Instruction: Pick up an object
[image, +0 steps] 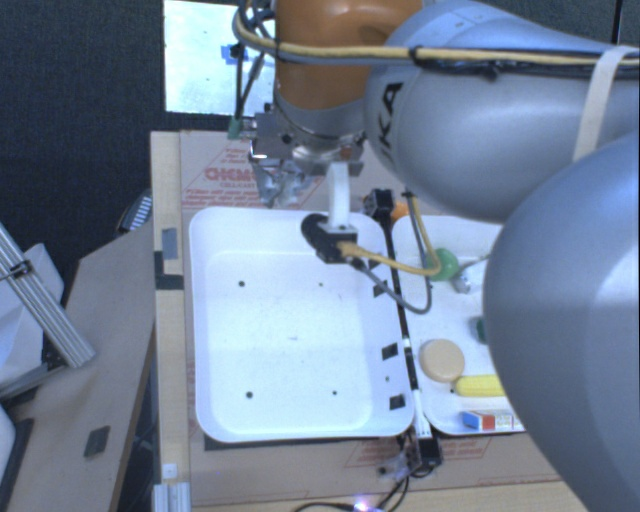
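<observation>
My gripper (284, 187) hangs over the far rim of the left bin (215, 330), under the orange band of the arm. Nothing shows in its grasp. The objects lie in the right bin (432, 425): a tan round disc (442, 358), a yellow piece (480, 385), a small red and blue box (480, 420), a green ball (446, 264) and an orange item (400, 211) at the far corner. The grey arm hides much of the right bin.
A black cable mount (325, 240) and a yellow cable (395, 265) hang over the divide between the bins. Cardboard (215, 175) lies behind the left bin. A metal rail (45, 310) leans at the far left.
</observation>
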